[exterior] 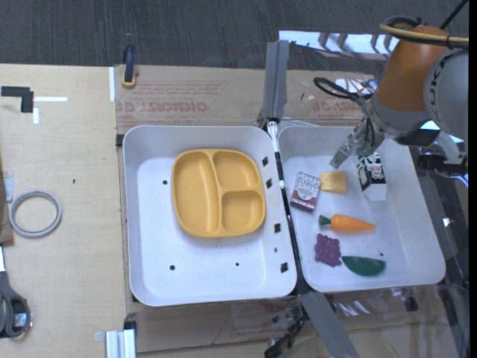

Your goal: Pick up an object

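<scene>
The right bin (417,222) holds several small items: a red and white box (305,191), a yellow cheese wedge (333,183), a black and white carton (372,176), an orange carrot (350,224), purple grapes (328,250) and a green vegetable (364,265). My gripper (356,154) hangs over the back of this bin, just above and between the cheese wedge and the carton. It is open and holds nothing. The grey arm with its orange band (412,67) reaches in from the upper right.
A yellow divided plate (218,192) lies in the left bin (149,259). A grey divider bar (274,80) stands behind the bins. On the bench at left lie a roll of tape (33,213) and scissors (11,312).
</scene>
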Tool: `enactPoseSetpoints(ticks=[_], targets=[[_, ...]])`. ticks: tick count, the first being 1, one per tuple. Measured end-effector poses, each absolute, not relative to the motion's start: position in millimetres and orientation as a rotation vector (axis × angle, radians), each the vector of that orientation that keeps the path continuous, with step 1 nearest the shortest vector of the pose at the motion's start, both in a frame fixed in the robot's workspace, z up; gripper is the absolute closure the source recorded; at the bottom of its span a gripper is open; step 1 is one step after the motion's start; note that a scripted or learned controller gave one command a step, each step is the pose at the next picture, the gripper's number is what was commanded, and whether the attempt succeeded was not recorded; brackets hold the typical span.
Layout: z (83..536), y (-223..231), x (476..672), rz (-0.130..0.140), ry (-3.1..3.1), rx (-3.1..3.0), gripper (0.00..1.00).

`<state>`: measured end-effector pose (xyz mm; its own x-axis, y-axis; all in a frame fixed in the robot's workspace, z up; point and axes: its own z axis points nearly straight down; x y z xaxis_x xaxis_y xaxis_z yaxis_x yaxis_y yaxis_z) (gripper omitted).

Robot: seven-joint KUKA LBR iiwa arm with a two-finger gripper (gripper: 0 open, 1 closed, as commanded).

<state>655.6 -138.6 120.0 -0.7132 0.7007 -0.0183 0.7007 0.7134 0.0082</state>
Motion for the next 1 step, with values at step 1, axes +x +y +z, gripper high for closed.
enactPoseSetpoints(ticks=[1], targets=[[119.8, -138.3, 655.6, 0.002, 2.89, 1.181, 0.0]])
